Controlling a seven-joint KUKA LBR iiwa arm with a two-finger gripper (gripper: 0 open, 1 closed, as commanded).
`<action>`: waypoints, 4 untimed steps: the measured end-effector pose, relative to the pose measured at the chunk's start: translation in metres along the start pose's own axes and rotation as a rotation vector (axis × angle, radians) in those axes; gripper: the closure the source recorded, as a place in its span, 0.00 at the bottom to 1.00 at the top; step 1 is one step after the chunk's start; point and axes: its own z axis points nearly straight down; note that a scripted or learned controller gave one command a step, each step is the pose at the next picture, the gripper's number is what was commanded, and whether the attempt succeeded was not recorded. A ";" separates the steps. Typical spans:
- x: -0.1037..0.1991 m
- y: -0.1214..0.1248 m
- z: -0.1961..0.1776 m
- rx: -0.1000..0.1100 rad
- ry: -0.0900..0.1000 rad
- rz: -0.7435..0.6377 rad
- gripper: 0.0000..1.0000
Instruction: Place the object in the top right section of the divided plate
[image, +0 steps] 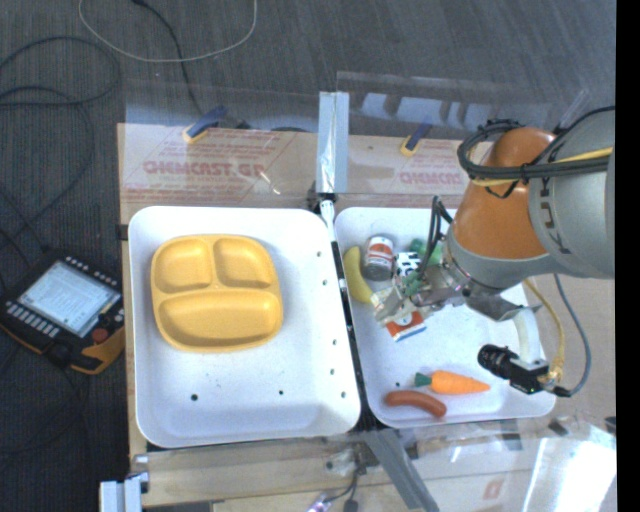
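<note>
Off to the far left, on the dark carpet beside the counter (225, 165), lies a handheld control pendant (62, 312) with a lit screen. Next comes the left bin (240, 405), and in its upper left part sits the yellow divided plate (216, 291), one wide section along the near side and two smaller ones behind; all three sections are bare. A metal post (332, 145) stands at the back, just where the two bins meet.

In the right bin (455, 410), a banana (354, 275) lies along the left wall, with a small can (379, 257) just beside it. The tool (408, 298) hangs low over the middle of this bin, right above a small red and white carton (405, 324); from where I stand I cannot tell whether it is released or clenched, nor whether it touches the carton. A black and white patterned thing peeks out behind the tool, too hidden to name. Nearer the front edge lie a sausage (417, 402) and, just beside it, a toy carrot (455, 382) with a green top. The grey arm (520, 220) with its orange band fills the right side.
</note>
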 end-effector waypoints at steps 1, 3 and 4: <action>0.054 0.065 -0.001 0.000 0.001 -0.094 1.00; 0.131 0.156 0.057 -0.001 -0.001 -0.418 1.00; 0.130 0.156 0.057 -0.002 -0.002 -0.418 0.00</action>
